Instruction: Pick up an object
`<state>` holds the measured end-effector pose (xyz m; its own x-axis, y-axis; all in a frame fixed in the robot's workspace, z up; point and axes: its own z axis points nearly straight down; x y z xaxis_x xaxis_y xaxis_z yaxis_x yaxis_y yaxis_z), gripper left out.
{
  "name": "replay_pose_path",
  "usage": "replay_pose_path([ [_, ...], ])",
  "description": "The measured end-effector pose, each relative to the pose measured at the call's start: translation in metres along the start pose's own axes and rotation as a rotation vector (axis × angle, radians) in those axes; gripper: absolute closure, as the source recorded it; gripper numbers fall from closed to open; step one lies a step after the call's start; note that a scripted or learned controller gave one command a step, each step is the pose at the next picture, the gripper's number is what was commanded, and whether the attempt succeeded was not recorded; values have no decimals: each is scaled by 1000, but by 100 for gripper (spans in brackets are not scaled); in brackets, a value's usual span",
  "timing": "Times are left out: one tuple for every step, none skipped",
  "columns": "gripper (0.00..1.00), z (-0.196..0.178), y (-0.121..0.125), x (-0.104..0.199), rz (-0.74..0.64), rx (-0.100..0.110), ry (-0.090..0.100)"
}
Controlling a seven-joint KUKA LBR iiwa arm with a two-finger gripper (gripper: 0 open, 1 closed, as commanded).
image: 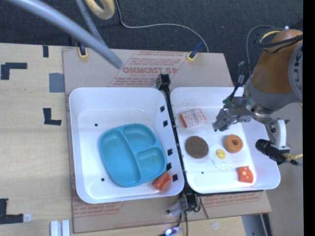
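My gripper (221, 123) hangs over the right bin (206, 95), just right of a red-and-white packet (192, 117) and up-left of an orange donut (233, 143). Nothing shows between its fingers. A brown round patty (196, 146) lies below the packet. A fried egg (221, 155) sits between the patty and the donut, and a red wedge (245, 174) rests near the bin's front right corner. In the left bin (83, 107) a blue divided plate (132, 154) lies flat, with an orange-red piece (161, 181) at its lower right edge.
A black divider (170, 127) with clips runs between the two bins. The grey arm with its orange band (275, 63) comes in from the right above the right bin. A grey pole (59, 18) crosses the upper left.
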<state>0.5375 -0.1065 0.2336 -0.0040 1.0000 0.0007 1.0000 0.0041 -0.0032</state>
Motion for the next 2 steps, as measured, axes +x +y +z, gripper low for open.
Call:
replay_pose_path([
  [100,-7,-3,55,-3,-2,1],
  [100,0,-3,115,-3,-1,0],
])
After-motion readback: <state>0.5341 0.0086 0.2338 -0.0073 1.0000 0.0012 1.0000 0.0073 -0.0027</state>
